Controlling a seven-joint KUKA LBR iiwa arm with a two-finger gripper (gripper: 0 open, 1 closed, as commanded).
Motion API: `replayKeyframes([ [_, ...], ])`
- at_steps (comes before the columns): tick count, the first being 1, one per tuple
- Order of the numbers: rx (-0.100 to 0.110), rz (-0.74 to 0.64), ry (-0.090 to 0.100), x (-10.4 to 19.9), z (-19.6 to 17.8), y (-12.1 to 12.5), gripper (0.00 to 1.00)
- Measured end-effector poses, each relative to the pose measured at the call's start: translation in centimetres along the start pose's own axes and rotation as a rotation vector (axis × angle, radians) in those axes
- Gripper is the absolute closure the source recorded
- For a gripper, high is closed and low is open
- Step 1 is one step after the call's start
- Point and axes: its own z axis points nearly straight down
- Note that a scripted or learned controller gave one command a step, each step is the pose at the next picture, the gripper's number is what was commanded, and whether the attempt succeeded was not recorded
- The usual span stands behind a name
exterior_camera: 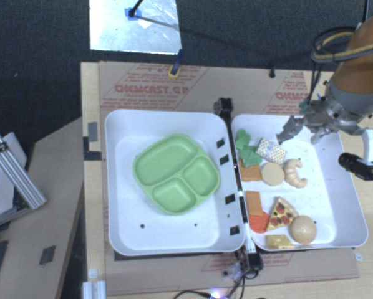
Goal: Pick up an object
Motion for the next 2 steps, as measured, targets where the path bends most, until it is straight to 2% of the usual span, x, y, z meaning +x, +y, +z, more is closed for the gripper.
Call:
replayKeyframes([
  [1,-0.012,-0.002,-0.002,0.0,-0.7,0.2,0.00],
  [2,-0.007,0.000,-0.001,0.2,5.6,0.5,0.00],
])
